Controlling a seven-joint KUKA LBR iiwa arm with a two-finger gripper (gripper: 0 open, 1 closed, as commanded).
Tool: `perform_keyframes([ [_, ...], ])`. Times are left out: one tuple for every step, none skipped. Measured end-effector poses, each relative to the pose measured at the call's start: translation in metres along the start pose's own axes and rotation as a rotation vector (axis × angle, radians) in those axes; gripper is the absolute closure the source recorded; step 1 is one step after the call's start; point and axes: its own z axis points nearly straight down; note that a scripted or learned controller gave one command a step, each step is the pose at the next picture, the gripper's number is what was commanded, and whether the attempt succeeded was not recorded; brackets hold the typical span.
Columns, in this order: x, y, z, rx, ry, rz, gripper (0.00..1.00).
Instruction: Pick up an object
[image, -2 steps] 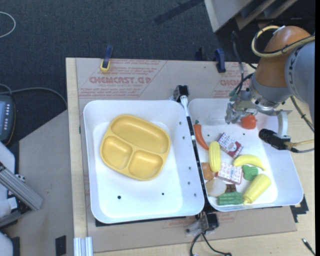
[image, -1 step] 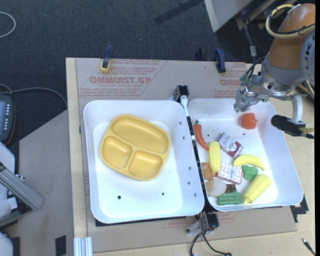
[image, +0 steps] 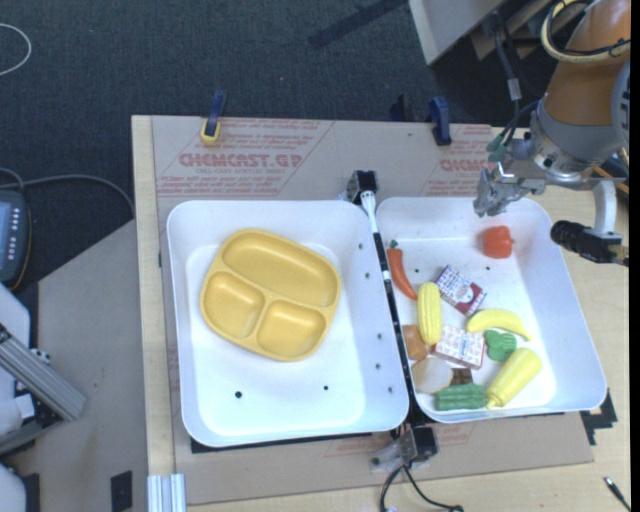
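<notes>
My gripper (image: 487, 203) hangs over the back edge of the right bin (image: 570, 310), with nothing visible between its fingers. Just in front of it and slightly right lies a red tomato (image: 497, 241). Further forward the bin holds a red chili (image: 400, 272), a corn cob (image: 428, 312), a banana (image: 497, 320), a yellow corn piece (image: 513, 376), a green pickle (image: 461, 398), a green pepper (image: 499, 345) and two small printed packets (image: 460, 288) (image: 460, 347).
The left bin (image: 200, 400) holds a yellow sectioned plate (image: 268, 294). Blue clamps (image: 212, 118) (image: 438, 118) grip the back of the cardboard-covered bench. A black clip (image: 362, 184) sits where the bins meet at the back.
</notes>
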Motion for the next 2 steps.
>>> perform_keyframes([
  [0.013,-0.060,-0.001,0.011,0.003,0.003,1.00],
  [0.029,-0.102,-0.006,0.010,0.003,0.002,1.00],
])
